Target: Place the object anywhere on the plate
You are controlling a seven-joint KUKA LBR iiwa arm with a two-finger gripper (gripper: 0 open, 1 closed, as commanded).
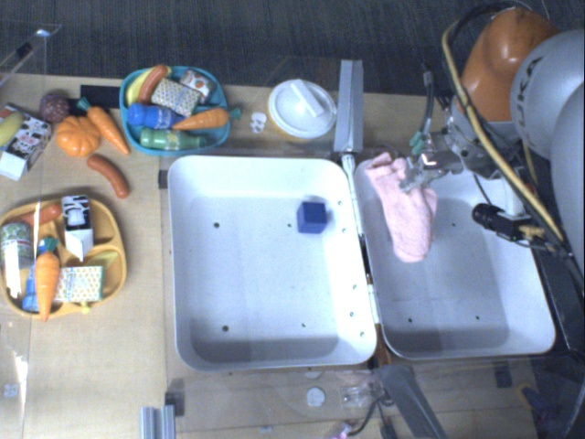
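Observation:
A pink cloth [405, 216] hangs as a long strip over the upper left part of the right bin [494, 327]. My gripper [419, 177] is at the cloth's top edge, its fingers shut on the fabric there. A small blue cube [313, 216] lies in the left bin [247, 327], toward its upper right. A round white plate [302, 110] with a yellowish rim sits on the bench behind the left bin, clear of the gripper.
A blue bowl [133, 133] of toy food stands at the back left. A yellow dish [111, 238] with toy food is at the far left. Loose toy vegetables [91, 135] lie between them. A grey upright bar [345, 108] stands between the bins.

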